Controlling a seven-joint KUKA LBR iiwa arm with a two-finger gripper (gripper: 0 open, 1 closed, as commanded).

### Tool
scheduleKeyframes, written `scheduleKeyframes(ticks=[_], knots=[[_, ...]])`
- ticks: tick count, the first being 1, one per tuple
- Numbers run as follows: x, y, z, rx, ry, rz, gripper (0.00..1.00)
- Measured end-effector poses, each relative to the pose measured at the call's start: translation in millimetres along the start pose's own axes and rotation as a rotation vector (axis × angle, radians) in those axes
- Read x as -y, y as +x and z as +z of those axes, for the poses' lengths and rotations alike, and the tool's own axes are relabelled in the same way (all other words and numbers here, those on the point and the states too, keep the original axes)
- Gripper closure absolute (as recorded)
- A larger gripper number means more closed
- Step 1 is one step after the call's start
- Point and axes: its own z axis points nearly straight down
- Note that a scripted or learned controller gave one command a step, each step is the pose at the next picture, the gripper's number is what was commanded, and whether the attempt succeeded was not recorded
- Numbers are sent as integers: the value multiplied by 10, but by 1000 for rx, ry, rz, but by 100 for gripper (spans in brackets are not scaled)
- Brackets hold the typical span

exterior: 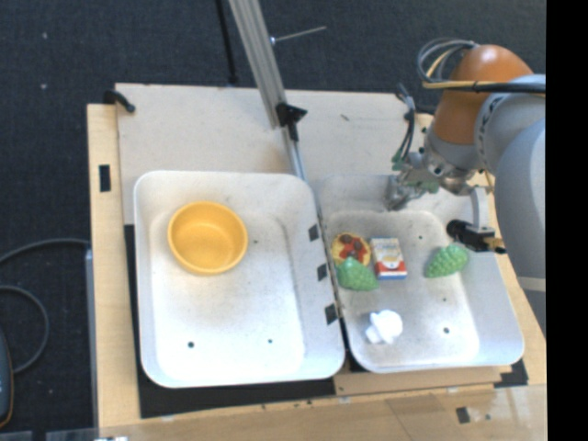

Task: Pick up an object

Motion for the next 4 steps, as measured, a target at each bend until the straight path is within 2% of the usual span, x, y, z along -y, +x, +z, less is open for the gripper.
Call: scheduleKeyframes(ticks=[1,2,3,4], knots=[[-10,82,-486,-7,-2,5,100],[19,38,-947,-6,-7,8,100],[9,34,-1127,-8,-4,6,100],[284,479,-1066,-7,1,4,100]])
